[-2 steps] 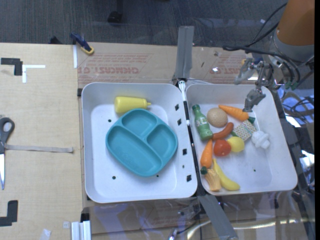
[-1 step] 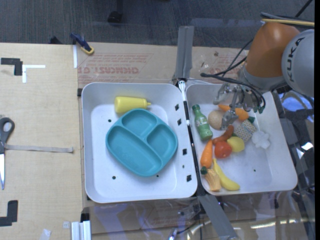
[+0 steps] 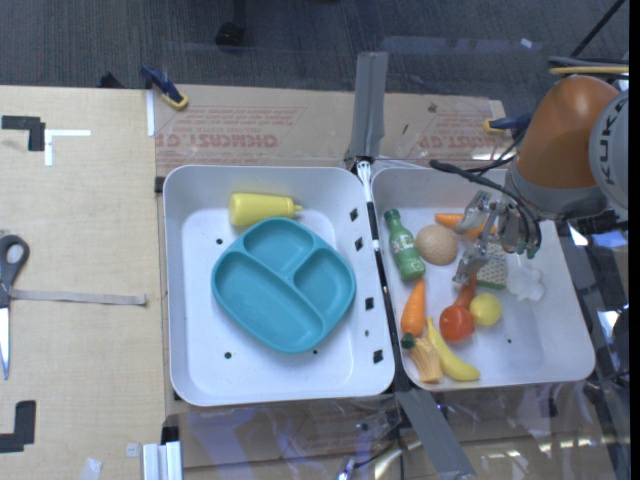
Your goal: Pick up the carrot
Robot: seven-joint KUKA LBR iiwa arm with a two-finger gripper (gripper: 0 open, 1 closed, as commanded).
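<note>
We see the carrot (image 3: 413,307) lying in the right bin (image 3: 560,353), near that bin's left wall, its thin end pointing up toward the green bottle (image 3: 404,244) just above it and its thick end down by the corn (image 3: 424,358). To the carrot's right sits a red tomato (image 3: 455,323), almost touching it, and past the tomato a small yellow lemon (image 3: 486,309). A banana (image 3: 454,358) curves below and to the right of the carrot, close beside the corn. Up and to the right of the carrot rests a beige round thing like a potato (image 3: 436,244), with a small orange piece (image 3: 449,220) above it.

The gripper (image 3: 480,258) hangs well to the right of the carrot and above the tomato and lemon, apart from the carrot. We cannot tell how its fingers stand, since cables and its own body hide them, and nothing we can make out sits between them. The arm's orange band (image 3: 565,133) shows farther up and right.

Left of the carrot, across the wall, the left bin (image 3: 180,298) carries a blue divided plate (image 3: 284,283) and a yellow bottle (image 3: 262,207).
</note>
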